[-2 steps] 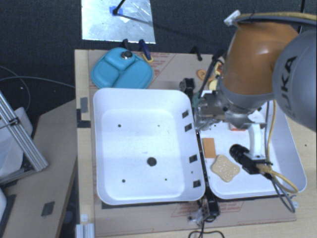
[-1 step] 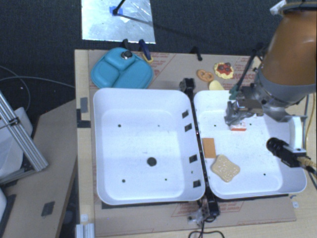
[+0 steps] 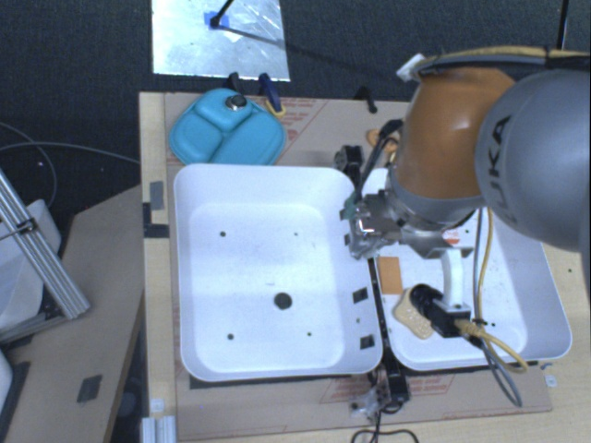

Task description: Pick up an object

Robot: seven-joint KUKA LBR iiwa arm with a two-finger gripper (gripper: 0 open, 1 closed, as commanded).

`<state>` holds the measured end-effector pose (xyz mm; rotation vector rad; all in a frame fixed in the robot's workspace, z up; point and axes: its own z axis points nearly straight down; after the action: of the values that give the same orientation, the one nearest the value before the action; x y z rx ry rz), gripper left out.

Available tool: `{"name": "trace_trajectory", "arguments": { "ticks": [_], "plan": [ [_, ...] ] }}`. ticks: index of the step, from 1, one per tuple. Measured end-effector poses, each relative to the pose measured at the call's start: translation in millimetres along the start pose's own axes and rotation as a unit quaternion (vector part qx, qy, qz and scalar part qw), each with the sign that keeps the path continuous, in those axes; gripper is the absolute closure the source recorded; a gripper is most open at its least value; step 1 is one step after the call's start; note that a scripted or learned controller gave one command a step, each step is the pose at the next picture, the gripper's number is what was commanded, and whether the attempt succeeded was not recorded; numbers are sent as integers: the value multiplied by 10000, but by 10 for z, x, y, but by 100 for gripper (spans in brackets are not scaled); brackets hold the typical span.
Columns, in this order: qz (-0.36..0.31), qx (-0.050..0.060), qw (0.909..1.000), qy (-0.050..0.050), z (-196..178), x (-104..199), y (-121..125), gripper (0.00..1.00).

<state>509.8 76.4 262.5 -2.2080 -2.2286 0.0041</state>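
Note:
My gripper (image 3: 367, 229) hangs low over the left side of the right bin (image 3: 540, 326), close to the wall shared with the left bin (image 3: 199, 247). The grey arm and its orange band cover most of the right bin. Just below the gripper lies a flat orange rectangular piece (image 3: 390, 274), and nearer the front a small tan lumpy object (image 3: 409, 317) rests on the bin floor. A bit of red (image 3: 451, 240) peeks out beside the wrist. I see nothing between the gripper's tips.
On the floor of the left bin there is a small dark round spot (image 3: 283, 300) and a few tiny dots. A light blue divided tray (image 3: 226, 129) lies behind the left bin. A shiny metal sheet (image 3: 220, 24) lies farther back.

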Motion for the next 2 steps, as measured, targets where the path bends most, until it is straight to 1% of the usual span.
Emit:
{"name": "trace_trajectory", "arguments": {
  "ticks": [1,2],
  "plan": [
    [29,-137,9999,13,-2169,-267,-239,100],
    [2,13,10000,-8,-1017,280,-177,100]
  ]
}}
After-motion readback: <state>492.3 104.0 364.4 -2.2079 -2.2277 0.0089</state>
